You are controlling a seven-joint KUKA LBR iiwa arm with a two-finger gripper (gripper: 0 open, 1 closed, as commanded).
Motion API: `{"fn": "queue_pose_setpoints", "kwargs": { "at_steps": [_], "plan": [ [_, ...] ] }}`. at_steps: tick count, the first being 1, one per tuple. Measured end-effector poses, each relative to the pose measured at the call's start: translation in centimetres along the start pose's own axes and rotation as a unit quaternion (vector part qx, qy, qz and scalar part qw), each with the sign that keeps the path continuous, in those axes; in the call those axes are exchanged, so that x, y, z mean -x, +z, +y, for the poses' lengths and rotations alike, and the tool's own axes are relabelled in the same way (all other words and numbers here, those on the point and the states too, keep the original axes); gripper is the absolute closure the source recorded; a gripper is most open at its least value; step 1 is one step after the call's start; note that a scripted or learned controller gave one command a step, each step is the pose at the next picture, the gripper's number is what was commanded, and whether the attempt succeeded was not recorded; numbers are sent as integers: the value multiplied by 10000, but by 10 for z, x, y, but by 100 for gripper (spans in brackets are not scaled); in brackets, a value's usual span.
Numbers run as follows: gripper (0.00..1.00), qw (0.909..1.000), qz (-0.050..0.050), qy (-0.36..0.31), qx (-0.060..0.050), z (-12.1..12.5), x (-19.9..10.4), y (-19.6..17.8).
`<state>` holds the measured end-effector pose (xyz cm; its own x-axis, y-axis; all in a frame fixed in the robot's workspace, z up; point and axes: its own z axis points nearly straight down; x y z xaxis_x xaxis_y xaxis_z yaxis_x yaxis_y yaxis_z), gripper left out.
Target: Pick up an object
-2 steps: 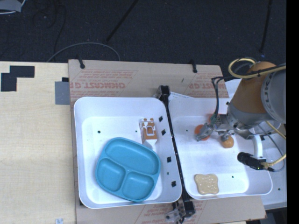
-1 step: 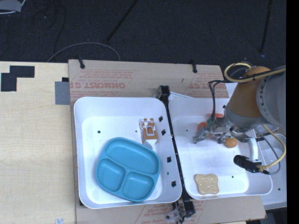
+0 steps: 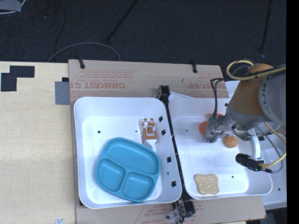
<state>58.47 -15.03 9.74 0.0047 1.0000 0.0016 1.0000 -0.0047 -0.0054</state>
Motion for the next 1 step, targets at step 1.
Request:
{"fn": "queue_pose_setpoints", "kwargs": {
  "at_steps": [1],
  "plan": [
    [100, 10000, -7, -15, 20, -6, 8, -51]
  ]
}}
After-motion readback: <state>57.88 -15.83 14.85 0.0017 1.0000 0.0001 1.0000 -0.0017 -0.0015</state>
